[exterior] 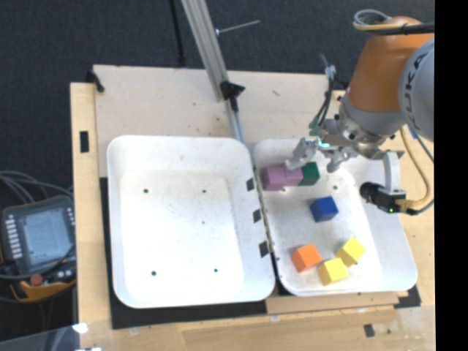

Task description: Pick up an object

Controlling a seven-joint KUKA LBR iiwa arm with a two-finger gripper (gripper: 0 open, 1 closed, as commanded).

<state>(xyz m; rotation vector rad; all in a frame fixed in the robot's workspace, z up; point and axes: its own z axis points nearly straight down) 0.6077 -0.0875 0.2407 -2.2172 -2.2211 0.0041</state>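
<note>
The likeliest target, judging by where the gripper (319, 154) hangs, is either the purple block (281, 176) or the green block (310, 172), which sit touching each other in the upper left part of the right bin (395, 265), just right of centre frame. The purple one lies lengthwise close to the bin's left wall; the green one is tucked against its right end and partly hidden beneath the gripper. Both look like small solid toy blocks, so they should be light, stiff and not fragile, with smooth faces that might slide a little under a poor squeeze. Flat opposite sides would be the place to take hold, across the short width of the purple block; the trouble is that the two are packed together and near the wall, leaving little room for a finger on the crowded side. The other pieces lower in the same bin, a blue block (323, 209), an orange block (306, 257) and two yellow blocks (342, 262), stand more freely. The left bin (124, 159) holds none of these pieces. The arm (384, 72) reaches in from the upper right of the frame, its orange band above the wrist, the wrist pointing down and leftward over the bin. Whether the fingers are spread or closed I cannot tell, and nothing is visibly held between them.
</note>
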